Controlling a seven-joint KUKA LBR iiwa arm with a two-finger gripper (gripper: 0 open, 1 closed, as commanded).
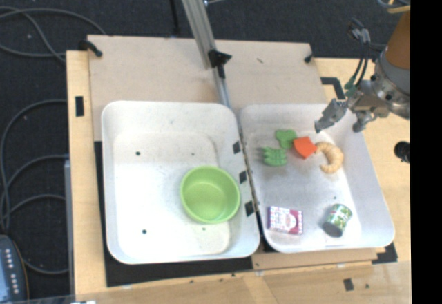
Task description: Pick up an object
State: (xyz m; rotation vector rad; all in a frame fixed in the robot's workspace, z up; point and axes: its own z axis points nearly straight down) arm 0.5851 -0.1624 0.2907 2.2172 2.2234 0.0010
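I've got the hand hovering over the right bin's top edge, fingers spread and holding nothing. Nearest pickable stuff sits just below it: orange block touching a croissant, so it's crowded there.

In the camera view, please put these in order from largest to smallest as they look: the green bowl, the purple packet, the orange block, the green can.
1. green bowl, clearly the largest.
2. purple packet.
3. green can, slightly smaller than the packet.
4. orange block, close to the can, so this last pair is unsure.
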